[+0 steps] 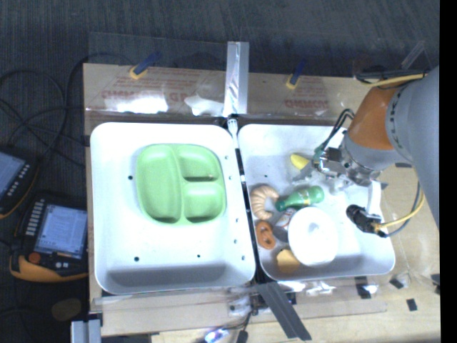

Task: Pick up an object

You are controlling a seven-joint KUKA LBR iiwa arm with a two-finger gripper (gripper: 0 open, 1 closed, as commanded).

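Arm: the grey arm with an orange band [371,123] reached in from the right, over the right shallow white bin [371,263].
Gripper: the two-finger gripper [330,164] hung low above the bin; whether it was released or clenched could not be told.
Objects: a small yellow piece [299,161] lay just beside the gripper, a green bottle-shaped toy [300,197] near it, a round white lid [313,233] below, and a tan ring-shaped toy [262,199] further left.
Other bin: a green divided plastic plate [180,182] lay in the left bin (well apart from the arm).
Advice: the yellow piece seemed the nearest target; descending straight and centred over it would probably avoid pushing it against the green toy.
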